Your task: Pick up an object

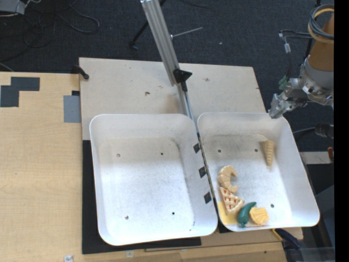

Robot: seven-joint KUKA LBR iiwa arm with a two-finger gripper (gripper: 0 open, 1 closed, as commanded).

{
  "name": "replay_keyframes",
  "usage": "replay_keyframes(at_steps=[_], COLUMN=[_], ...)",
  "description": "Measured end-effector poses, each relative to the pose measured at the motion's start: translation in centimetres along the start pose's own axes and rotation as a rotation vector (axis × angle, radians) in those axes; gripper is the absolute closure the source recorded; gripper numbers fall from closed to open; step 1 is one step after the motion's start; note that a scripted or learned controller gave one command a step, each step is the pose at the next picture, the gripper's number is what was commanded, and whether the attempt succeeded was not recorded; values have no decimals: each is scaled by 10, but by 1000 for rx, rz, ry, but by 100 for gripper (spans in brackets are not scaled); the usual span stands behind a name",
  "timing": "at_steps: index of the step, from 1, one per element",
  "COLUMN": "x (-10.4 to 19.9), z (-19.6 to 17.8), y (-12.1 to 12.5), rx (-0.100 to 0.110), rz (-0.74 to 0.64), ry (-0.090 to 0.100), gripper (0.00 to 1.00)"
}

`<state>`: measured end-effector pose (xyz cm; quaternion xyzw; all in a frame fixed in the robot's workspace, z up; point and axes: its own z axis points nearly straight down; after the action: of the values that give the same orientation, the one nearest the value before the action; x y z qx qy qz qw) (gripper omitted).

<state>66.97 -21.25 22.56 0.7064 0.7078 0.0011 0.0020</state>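
Nothing was picked up yet: the gripper hung by the right bin's far corner, jaws too small to tell, toys untouched.

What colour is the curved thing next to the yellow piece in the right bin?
Dark green, teal-tinged. The curved piece shows in the camera view, beside the yellow piece.

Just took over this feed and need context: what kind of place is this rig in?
Likely a robotics lab test cell, not a kitchen: two white bins on a workbench, toy food such as a waffle slice in the right one, loose cables on dark carpet, and the gripper.
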Motion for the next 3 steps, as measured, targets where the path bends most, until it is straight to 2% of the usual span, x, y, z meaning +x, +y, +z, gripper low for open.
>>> replay_keyframes(at_steps=[1, 2, 3], x=[-1, 45, 101], z=[-46, -33, -35], y=[1, -25, -39], rx=[0, 9, 8], rz=[-1, -2, -2], ry=[0, 4, 4], gripper=[100, 100, 100])
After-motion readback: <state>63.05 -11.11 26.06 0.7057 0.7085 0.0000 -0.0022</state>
